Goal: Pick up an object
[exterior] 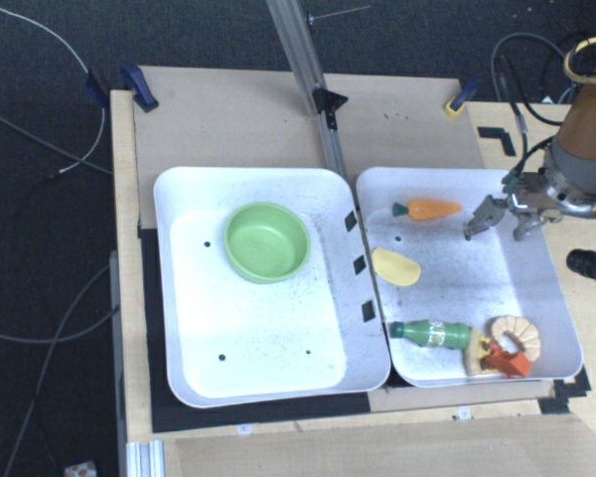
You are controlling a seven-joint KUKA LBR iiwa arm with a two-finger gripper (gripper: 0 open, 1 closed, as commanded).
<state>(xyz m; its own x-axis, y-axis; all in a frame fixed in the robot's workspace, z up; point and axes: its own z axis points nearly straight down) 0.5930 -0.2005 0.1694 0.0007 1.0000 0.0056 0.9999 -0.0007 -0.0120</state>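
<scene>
The gripper (505,223) hangs over the upper right part of the right bin (536,276), its two fingers spread apart with nothing between them. Just to its left lies a toy carrot (429,209), near but not touching. Lower in the same bin sit a yellow banana-shaped piece (395,266), a green bottle (433,334) lying on its side, and a toy shrimp (509,346). The left bin (189,366) holds a green bowl (267,241), upright, on the desk (228,117).
</scene>
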